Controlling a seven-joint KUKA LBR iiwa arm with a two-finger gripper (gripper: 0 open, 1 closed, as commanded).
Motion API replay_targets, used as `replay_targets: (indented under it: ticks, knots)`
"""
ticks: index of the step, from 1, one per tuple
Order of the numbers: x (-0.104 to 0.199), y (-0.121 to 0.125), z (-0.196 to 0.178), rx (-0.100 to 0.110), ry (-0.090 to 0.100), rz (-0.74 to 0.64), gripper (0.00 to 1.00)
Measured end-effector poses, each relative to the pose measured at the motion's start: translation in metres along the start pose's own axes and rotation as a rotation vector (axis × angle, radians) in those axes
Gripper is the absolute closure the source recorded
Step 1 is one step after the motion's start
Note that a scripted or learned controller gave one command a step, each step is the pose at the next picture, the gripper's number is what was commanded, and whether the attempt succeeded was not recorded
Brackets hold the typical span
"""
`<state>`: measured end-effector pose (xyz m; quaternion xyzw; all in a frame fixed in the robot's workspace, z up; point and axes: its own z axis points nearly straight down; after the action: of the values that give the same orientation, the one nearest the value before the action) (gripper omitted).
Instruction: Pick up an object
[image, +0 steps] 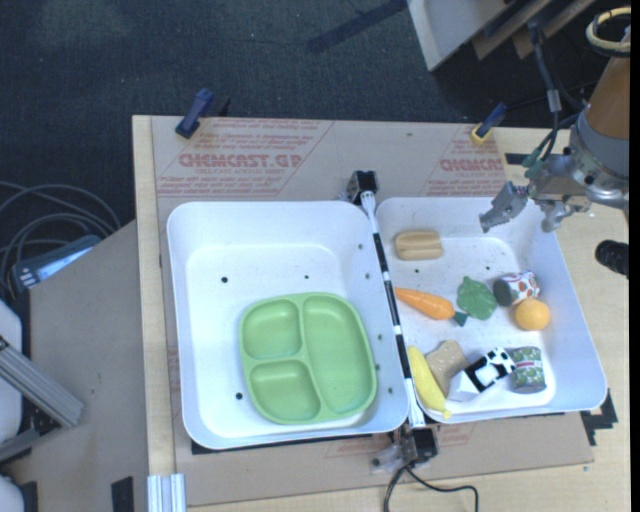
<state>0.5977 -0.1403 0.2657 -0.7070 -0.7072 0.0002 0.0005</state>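
Down at the near rim of the right bin (575, 330), a banana (427, 380) lies along the divider. A tan bread slice (446, 361) is just beside it, then a black-and-white carton (487, 370) and a small printed packet (527, 368). Further up the bin, a carrot (424, 303) points toward the divider, with a broccoli piece (477, 298) touching its tip. An orange (532, 315) sits near the bin's right wall, a small can (516, 288) just above it. A bread roll (418, 244) rests alone near the far rim. The gripper (524, 211) hovers over the bin's far right corner, fingers spread, nothing between them. The roll lies to its left; the can and orange sit nearer the camera, apart from it. The left bin (200, 250) carries a green divided tray (305, 355).
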Motion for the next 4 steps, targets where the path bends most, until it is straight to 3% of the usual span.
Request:
replay_targets:
  ticks: [1, 2, 3, 4]
  knots:
    - [-0.042, 0.003, 0.087, 0.001, 0.000, 0.001, 0.00]
    - [-0.058, -0.017, 0.159, -0.019, -0.009, -0.001, 0.00]
    - [-0.078, -0.041, 0.168, -0.033, 0.001, -0.012, 0.00]
    - [-0.085, -0.042, 0.155, -0.038, -0.012, -0.004, 1.00]
